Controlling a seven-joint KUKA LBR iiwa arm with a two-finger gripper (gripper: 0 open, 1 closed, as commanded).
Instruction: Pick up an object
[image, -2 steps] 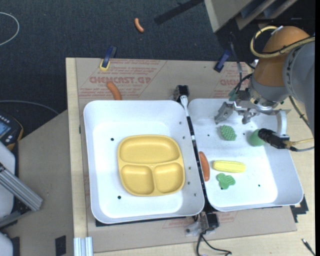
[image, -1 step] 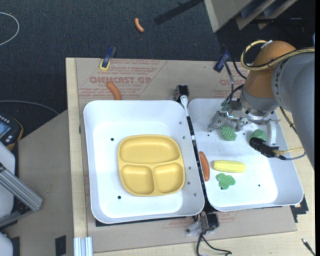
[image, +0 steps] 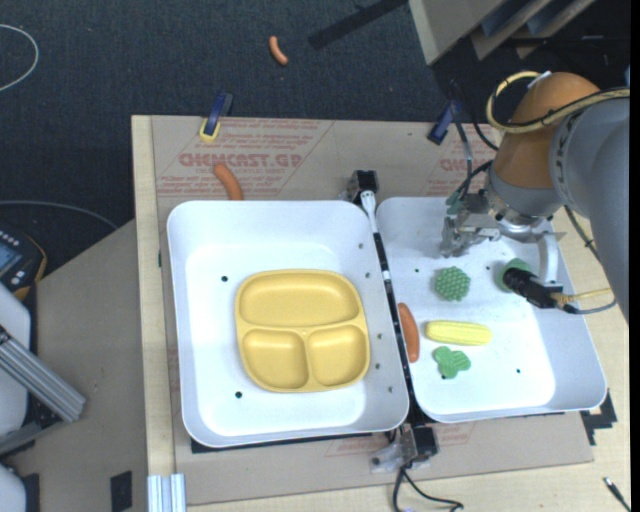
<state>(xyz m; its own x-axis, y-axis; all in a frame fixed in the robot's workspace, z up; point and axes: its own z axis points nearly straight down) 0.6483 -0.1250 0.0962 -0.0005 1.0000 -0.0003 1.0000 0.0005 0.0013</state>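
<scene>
- Nearest the camera among the loose things, a small green broccoli piece (image: 451, 361) is lying in the right bin (image: 505, 385), with a yellow corn cob (image: 458, 333) lying just beyond it.
- The gripper (image: 462, 243) is hovering over the far half of that bin. From this slant I cannot tell whether it is open or shut, and nothing is showing in its grasp.
- A green knobbly ball (image: 451, 283) is sitting just on the near side of the gripper, making it the likeliest target.
- It is looking like a light, stiff plastic toy. Its bumps should be giving some grip, but being round it may be rolling away if nudged, so a straight-down pinch across its middle is seeming best.
- The corn cob is lying near the ball, though apart from it, and could be crowding a wide approach.
- An orange sausage (image: 409, 331) is resting along the bin's left wall, clear of the ball.
- Another green piece (image: 516, 270) is lying to the right of the ball, partly hidden.
- A yellow divided plate (image: 300, 330) is sitting in the left bin (image: 200, 300), well apart from the work.
</scene>
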